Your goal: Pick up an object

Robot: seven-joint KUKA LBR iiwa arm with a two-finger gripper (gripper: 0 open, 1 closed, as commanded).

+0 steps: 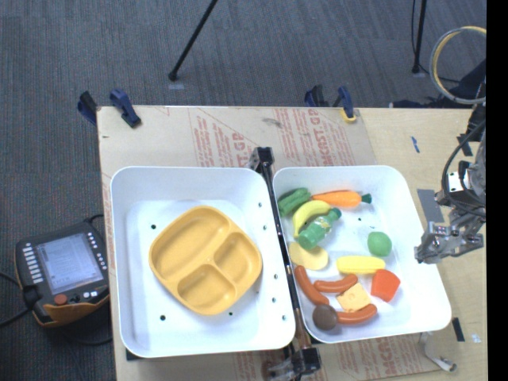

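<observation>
Orange block point(385, 284) sits nearest the gripper point(444, 243), lower-left of it inside the right bin point(429, 296); green ball point(379, 243) lies level with it, further left. Gripper hangs just outside the bin's right rim, nothing in it. Jaw state: cannot tell.

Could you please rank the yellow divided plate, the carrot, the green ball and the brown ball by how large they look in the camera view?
1. yellow divided plate, by far the largest
2. carrot
3. green ball and brown ball: they look about alike, too close to rank
</observation>
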